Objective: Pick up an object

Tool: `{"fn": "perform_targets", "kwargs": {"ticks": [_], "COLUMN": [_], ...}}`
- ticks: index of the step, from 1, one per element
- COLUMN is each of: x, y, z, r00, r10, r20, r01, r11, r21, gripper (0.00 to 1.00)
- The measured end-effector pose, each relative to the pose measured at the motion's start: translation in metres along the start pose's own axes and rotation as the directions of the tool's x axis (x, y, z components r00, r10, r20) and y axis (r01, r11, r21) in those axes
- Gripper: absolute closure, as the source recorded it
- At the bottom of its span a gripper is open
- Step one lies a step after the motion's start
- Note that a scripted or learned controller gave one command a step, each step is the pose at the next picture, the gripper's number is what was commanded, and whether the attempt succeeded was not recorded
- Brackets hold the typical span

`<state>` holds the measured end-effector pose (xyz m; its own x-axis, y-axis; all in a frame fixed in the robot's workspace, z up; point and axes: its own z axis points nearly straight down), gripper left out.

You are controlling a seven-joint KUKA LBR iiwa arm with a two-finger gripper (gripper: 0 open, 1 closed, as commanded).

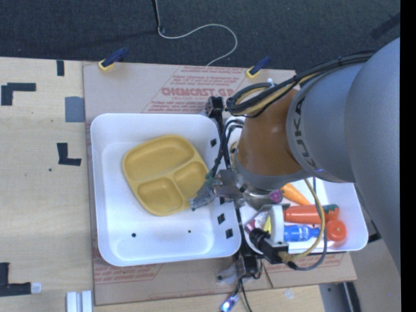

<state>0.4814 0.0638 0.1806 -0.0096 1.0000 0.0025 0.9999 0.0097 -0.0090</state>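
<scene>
A yellow divided plate [162,171] lies in the left white bin [104,174], slightly tilted, toward the bin's upper middle. My gripper [203,197] reaches down at the plate's lower right edge, close to the bin's right wall, and seems to touch or overlap the plate's rim. The arm's big grey and orange wrist [273,142] hangs over the divide between the bins and hides the left part of the right bin.
The right bin [356,239] holds an orange carrot [300,194], an orange bottle [312,214], a white and blue tube [292,231] and a small purple piece [276,195]. Cables hang from the wrist. Two clamps [112,58] hold the cardboard base.
</scene>
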Motion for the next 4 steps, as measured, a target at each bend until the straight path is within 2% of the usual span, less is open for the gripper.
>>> {"fn": "perform_targets", "kwargs": {"ticks": [1,2,3,4], "x": [0.079,0.074,0.041,-0.010], "y": [0.001,0.001,0.038,0.055], "z": [0.042,0.030,0.031,-0.154], "r00": [1.000,1.000,1.000,1.000], "r10": [0.000,0.007,0.012,0.012], "r20": [0.001,0.003,0.004,0.002], "r01": [0.000,-0.007,-0.012,-0.012], "r11": [1.000,1.000,1.000,1.000], "r21": [-0.001,-0.001,-0.008,-0.026], "gripper": [0.00,1.00,1.00,1.00]}}
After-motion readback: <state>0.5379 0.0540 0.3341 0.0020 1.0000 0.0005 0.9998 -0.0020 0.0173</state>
